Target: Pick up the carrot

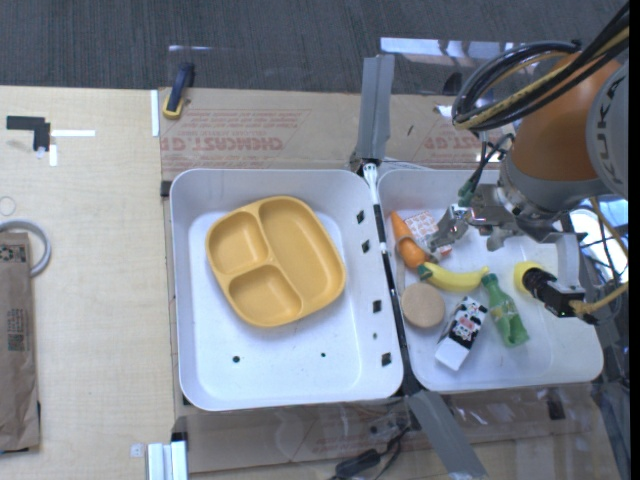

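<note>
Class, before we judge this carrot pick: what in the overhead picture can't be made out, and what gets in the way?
1. Gripper: too small and dark in the camera view to read finger spacing.
2. Right bin: its upper right part is hidden by the arm.
3. Carrot: visible beside the banana, but whether the two touch is too fine to tell.
4. Carton: print too small to read.

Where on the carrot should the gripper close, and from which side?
Grip the carrot across its thick orange middle, coming straight down from above. It lies flat in the right bin, long axis running from upper left to lower right, so the fingers should straddle its short width. The banana crowds its lower end and the bin's left wall sits close beside it; the upper-middle section looks freest.
</note>
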`<state>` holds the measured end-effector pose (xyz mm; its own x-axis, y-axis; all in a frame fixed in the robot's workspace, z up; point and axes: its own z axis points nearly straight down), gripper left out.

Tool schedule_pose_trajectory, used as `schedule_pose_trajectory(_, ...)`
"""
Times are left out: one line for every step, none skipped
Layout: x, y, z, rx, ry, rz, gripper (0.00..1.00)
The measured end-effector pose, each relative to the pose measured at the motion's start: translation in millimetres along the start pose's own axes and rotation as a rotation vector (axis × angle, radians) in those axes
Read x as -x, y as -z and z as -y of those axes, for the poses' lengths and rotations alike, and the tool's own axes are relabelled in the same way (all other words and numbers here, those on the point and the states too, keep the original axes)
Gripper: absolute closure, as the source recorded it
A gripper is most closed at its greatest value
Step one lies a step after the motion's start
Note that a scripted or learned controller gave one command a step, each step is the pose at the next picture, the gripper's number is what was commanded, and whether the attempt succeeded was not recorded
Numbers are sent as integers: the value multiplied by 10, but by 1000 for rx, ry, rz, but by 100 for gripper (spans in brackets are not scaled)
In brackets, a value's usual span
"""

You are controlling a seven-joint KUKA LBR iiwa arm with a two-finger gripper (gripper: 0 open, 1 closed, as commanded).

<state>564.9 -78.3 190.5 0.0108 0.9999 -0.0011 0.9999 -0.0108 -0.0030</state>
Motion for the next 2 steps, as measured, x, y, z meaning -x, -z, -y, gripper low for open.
schedule_pose_trajectory(-521, 4, 61, 0, 121, 0, 0)
schedule_pose_trajectory(-516, 4, 61, 0, 120, 0, 0)
